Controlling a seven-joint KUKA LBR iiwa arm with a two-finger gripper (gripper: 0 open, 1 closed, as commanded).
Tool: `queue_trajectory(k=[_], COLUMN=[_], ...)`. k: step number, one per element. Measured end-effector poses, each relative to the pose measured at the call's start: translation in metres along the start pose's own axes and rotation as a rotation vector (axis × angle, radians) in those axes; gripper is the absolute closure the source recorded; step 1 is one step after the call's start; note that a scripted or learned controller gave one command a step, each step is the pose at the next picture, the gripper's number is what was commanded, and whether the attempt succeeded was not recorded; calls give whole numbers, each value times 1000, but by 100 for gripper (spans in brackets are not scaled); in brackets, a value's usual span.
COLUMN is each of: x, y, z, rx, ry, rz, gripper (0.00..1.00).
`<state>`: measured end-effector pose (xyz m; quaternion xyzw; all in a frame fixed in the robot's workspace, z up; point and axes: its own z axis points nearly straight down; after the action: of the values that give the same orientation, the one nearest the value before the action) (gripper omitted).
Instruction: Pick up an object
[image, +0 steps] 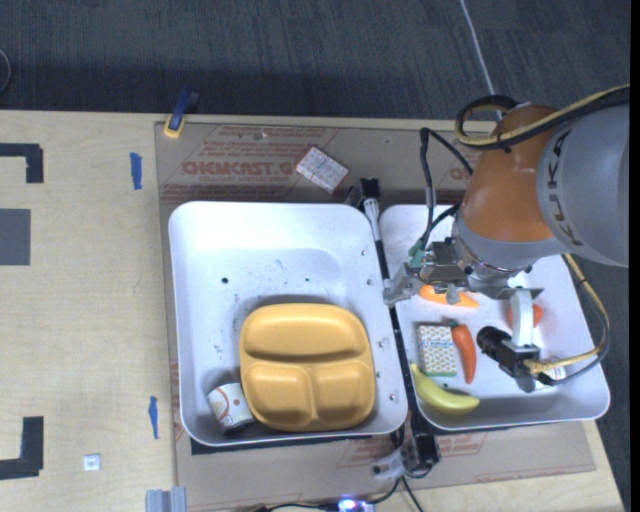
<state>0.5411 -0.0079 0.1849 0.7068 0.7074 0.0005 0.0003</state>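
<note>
The wooden bench (80, 330) carries two shallow white bins, the left bin (200, 260) and the right bin (590, 395), sitting on a brown cardboard sheet (240, 160). A small printed card (320, 168) lies on that sheet at 12 o'clock from the left bin. Blue tape marks (136, 170) sit at 9 o'clock, and a blue-and-yellow clip (180, 110) lies at 11 o'clock.

— What's in the left bin (200, 240)?
— A yellow divided tray (305, 365), with a small cup (229, 404) touching its corner.
— And the right bin (580, 400)?
— The gripper (440, 280) over an orange piece (445, 295); nearby, a carrot (464, 350), banana (443, 392) and patterned card (436, 349).
</note>
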Motion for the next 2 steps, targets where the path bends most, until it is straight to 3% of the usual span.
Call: queue_trajectory(k=[1, 2], x=[-32, -37], y=[-2, -7], z=[41, 43], rx=[-11, -22], ry=[18, 24], rz=[-11, -15], gripper=[0, 0])
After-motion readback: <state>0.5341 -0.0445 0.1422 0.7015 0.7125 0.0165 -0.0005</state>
